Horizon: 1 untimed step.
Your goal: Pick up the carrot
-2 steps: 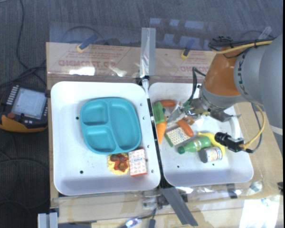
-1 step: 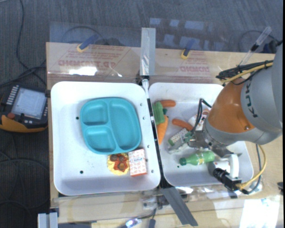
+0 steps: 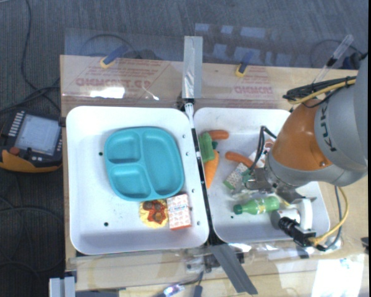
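The carrot (image 3: 210,167) is orange with a green leafy top. It lies lengthwise against the left wall of the right bin (image 3: 315,224), leaf end toward the back. My gripper (image 3: 252,182) hangs low over the middle of that bin, under the orange wrist band. It is about a hand's width to the right of the carrot and apart from it. The gripper sits just above a small silvery packet (image 3: 235,178) and a green bottle (image 3: 257,206). Nothing of the carrot is near its tips.
In the right bin an orange-red sausage (image 3: 218,135) lies at the back and a second orange piece (image 3: 237,158) lies right of the carrot. The left bin (image 3: 86,228) holds a blue divided plate (image 3: 144,163), a pizza slice (image 3: 152,211) and a small box (image 3: 179,211).
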Each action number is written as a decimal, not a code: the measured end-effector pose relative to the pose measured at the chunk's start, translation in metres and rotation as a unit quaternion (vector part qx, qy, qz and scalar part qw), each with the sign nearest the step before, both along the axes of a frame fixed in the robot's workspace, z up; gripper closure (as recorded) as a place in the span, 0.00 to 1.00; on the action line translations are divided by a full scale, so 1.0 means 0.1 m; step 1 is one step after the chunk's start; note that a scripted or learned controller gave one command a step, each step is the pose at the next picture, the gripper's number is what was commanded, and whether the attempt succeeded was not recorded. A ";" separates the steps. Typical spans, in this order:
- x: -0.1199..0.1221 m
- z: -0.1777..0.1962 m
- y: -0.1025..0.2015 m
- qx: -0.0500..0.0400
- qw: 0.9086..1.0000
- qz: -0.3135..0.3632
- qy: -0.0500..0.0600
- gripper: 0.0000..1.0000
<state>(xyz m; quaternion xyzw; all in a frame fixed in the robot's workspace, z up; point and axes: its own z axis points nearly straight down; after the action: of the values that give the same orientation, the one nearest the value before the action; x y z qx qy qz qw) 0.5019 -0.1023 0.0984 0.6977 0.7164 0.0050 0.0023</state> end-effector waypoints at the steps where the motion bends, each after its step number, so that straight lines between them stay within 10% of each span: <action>1: 0.11 0.83 0.55 -0.003 0.970 -0.243 0.008 1.00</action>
<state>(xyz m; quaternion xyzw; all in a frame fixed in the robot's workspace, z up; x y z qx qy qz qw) 0.5130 -0.0470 0.1817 0.8507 0.5256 -0.0032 -0.0005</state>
